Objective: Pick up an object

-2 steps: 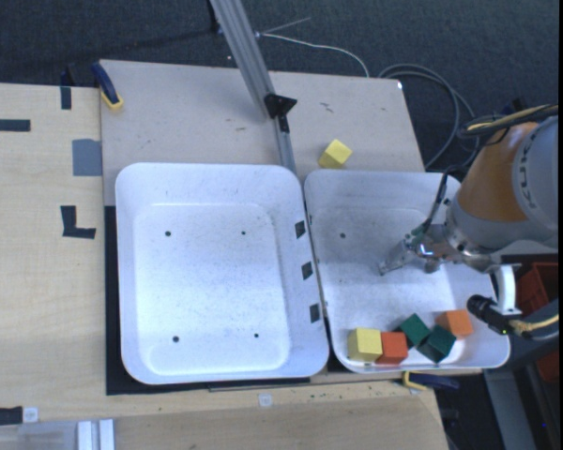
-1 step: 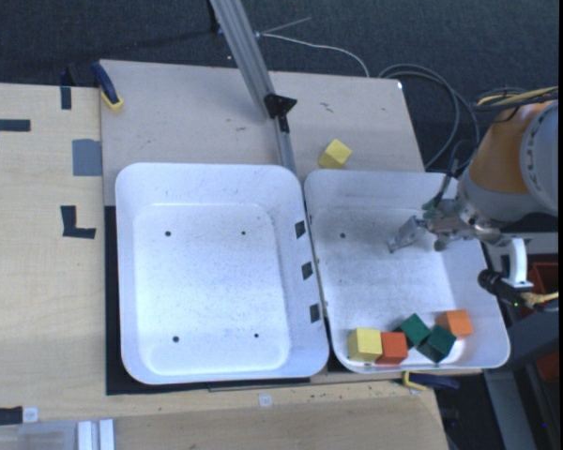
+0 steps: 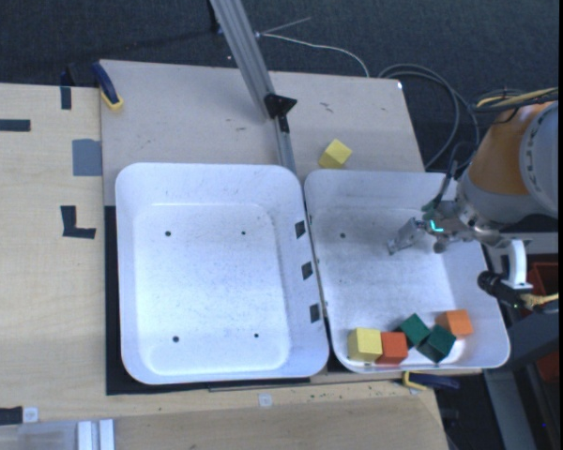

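My arm (image 3: 521, 162) reaches in from the right, wrist bent low over the right bin (image 3: 357, 204), and my claw (image 3: 401, 240) hovers above its bare middle floor — whether the fingers are parted I cannot tell, and nothing shows between them. The blocks (image 3: 408, 337) huddle along the near wall; a yellow cube (image 3: 335, 154) sits outside, beyond the far rim.

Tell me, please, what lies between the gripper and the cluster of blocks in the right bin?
In the camera view, only bare bin floor separates the gripper from the blocks along the near edge.
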`<state>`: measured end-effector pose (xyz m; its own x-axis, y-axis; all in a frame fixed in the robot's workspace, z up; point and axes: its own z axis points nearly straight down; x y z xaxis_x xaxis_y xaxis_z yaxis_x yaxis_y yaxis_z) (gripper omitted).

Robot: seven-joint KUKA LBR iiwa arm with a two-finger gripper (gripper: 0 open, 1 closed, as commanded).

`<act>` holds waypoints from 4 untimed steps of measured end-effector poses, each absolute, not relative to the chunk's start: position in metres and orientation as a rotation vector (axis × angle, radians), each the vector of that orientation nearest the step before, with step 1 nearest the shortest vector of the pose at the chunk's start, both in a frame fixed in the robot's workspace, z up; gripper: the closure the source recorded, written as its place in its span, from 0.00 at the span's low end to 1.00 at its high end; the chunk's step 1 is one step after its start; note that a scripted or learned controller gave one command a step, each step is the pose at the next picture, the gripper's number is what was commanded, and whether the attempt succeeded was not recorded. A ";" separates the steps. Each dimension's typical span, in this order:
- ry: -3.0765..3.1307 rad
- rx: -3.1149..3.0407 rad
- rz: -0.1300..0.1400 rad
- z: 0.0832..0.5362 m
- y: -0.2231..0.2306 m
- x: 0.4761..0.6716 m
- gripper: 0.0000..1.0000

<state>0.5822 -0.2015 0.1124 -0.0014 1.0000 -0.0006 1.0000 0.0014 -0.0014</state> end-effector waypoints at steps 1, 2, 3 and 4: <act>-2.223 -2.219 0.003 0.112 -0.202 0.582 0.00; -2.220 -2.212 0.004 0.090 -0.141 0.545 0.00; -2.221 -2.219 0.002 0.091 -0.145 0.546 0.00; -2.235 -2.211 -0.011 0.196 -0.016 0.603 0.00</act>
<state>0.6032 -0.0159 0.1957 -0.0107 0.9999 0.0034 0.9999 0.0107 0.0066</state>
